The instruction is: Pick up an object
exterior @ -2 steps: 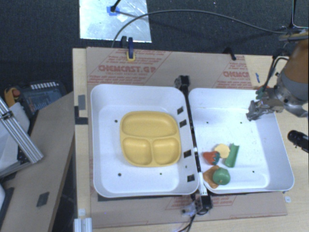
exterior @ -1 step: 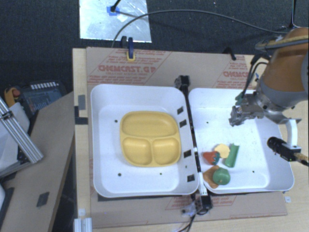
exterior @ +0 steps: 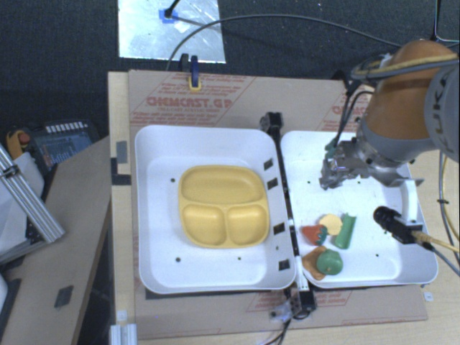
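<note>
Right bin [exterior: 374,146]: claw [exterior: 332,177] hangs over its upper left part; finger state cannot be told. Small toys cluster near the front left corner: green stick [exterior: 346,231], yellow piece [exterior: 330,223], red piece [exterior: 313,233], green ball [exterior: 330,262]. Left bin [exterior: 154,214]: yellow divided tray [exterior: 223,205].

arm reaches from the right, gripper [exterior: 332,172] pointing downward

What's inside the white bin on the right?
The right bin holds small toys: a green stick, a green ball, yellow and red pieces. The arm covers its far corner.
</note>
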`<move>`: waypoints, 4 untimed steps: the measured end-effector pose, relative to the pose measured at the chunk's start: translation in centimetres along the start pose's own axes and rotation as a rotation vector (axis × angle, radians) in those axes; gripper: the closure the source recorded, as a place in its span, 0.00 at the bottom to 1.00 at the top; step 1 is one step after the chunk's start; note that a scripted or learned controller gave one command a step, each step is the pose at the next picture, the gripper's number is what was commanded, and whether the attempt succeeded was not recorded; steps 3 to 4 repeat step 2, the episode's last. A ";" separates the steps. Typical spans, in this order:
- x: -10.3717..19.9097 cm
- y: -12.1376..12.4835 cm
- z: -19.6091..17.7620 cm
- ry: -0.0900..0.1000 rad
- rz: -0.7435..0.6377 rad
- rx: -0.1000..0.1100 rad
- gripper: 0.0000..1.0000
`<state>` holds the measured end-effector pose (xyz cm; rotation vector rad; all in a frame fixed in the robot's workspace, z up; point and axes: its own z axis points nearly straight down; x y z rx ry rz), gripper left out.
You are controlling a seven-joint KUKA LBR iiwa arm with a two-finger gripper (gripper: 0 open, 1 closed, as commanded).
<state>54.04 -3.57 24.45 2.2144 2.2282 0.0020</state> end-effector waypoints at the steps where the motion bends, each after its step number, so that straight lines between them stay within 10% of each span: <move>1: 4.9 -0.8 -0.2 0.001 -0.003 0.001 1.00; 2: 9.9 -0.8 1.9 0.000 -0.003 0.002 1.00; 4: 9.9 -0.8 1.9 0.000 -0.003 0.002 1.00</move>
